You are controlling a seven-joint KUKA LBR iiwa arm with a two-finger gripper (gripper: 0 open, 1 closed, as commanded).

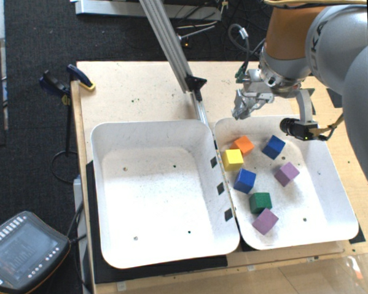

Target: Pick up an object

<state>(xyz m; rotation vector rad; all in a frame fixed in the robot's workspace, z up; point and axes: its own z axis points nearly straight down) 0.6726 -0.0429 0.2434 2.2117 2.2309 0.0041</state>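
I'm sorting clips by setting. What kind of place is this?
Most likely a robotics lab or test bench: a grey and orange arm reaches over two white bins on a board, coloured blocks lie in the right one, and a teach pendant rests on dark carpet.

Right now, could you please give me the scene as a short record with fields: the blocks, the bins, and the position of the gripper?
right bin: holds all seven blocks
blocks: orange block, yellow block, two blue blocks, green block, two purple blocks
touching: orange and yellow
left bin: white, speckled floor
gripper: above the right bin's far edge, nothing between its fingers
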